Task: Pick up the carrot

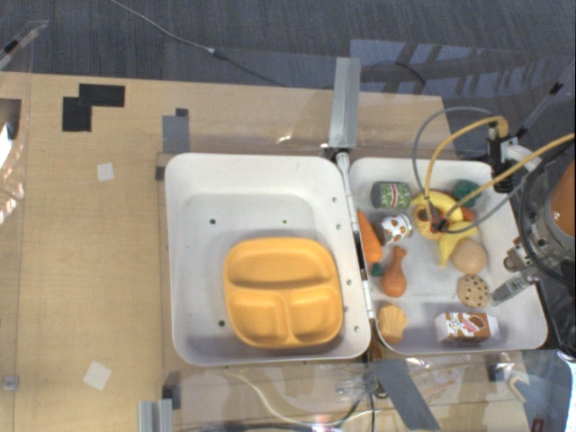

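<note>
My pincer (504, 288): it is at the right edge of the right bin (540, 336), low over the bin floor, just beside the cookie. I cannot tell how far it is open, and I see nothing held in it.
My arm (551, 223): it comes in over the right edge of the right bin.
Carrot (367, 238): it lies along the left wall of the right bin, about half way down that wall, well apart from my pincer.
Chicken leg (394, 273): just beside the carrot, on its right.
Cookie (472, 290): near the right edge of the right bin.
Banana (450, 232): in the upper middle of the right bin.
Green can (391, 194): near the top edge of the right bin.
Small carton (466, 326): near the bottom right corner of the right bin.
Yellow tray (283, 292): in the left bin (193, 196), toward its bottom edge, with three compartments.
</note>
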### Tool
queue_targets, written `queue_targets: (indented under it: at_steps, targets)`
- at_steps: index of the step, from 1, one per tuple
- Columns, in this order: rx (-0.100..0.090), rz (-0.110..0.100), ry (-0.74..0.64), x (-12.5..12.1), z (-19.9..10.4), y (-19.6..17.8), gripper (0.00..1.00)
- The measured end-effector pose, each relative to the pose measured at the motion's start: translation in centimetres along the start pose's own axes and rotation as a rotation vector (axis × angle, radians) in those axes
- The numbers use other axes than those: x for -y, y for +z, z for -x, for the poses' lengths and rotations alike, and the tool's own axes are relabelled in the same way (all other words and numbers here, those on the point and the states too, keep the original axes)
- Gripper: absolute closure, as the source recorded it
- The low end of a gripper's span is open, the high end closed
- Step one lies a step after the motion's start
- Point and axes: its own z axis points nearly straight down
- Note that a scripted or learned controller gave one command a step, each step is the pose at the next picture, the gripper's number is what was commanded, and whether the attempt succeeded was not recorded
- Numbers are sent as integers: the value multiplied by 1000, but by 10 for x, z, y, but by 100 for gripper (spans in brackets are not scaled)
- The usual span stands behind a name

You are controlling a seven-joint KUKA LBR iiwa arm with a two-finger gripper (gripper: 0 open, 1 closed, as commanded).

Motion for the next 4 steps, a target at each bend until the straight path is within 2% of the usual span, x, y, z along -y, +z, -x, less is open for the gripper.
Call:
queue_targets:
  at_steps: [1,2,3,4]
  targets:
    - [-2,0,-163,4,8,-88,100]
    - [8,5,-594,15,40,41,100]
    - [-3,-1,-947,34,-24,-69,100]
    - [15,4,-924,16,11,28,100]
